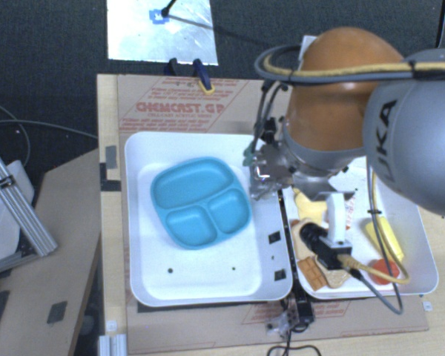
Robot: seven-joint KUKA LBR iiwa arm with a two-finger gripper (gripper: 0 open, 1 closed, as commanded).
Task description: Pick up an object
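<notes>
A pale tan wooden tabletop [67,199] carries a flat brown cardboard sheet with red lettering [179,104]. On the sheet, side by side, sit a shallow white plastic left bin [208,277] and a matching right bin [421,262].

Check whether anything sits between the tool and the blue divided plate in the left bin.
Nothing visible does. The tool hangs at the right side of the left bin, close beside the upper right rim of the blue divided plate, with nothing showing in between.
</notes>
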